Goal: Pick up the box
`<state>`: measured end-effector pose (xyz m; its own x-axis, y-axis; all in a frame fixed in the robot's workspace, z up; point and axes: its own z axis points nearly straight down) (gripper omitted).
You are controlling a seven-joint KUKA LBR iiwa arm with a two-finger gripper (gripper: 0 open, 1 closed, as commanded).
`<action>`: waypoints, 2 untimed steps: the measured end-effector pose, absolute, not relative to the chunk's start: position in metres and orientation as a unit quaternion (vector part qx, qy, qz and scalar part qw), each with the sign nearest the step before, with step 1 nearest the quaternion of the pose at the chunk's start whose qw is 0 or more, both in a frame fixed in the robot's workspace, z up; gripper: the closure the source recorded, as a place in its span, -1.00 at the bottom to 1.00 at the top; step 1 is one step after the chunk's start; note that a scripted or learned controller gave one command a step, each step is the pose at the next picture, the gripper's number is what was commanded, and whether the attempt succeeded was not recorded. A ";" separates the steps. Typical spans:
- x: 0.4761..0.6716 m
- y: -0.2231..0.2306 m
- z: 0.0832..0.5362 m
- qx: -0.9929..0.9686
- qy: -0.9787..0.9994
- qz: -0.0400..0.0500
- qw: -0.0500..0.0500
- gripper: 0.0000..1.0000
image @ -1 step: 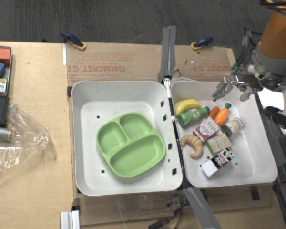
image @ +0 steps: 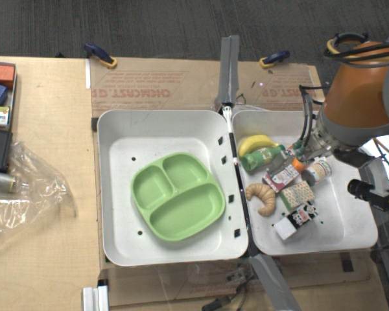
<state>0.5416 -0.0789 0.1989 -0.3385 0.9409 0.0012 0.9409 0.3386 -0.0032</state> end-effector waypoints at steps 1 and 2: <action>0.556 -0.051 0.223 -0.471 -0.882 0.000 0.000 -1.00; 0.556 -0.053 0.232 -0.473 -0.881 0.000 -0.001 1.00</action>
<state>0.5561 -0.0526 0.2315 -0.5522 0.8337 -0.0019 0.8337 0.5522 0.0002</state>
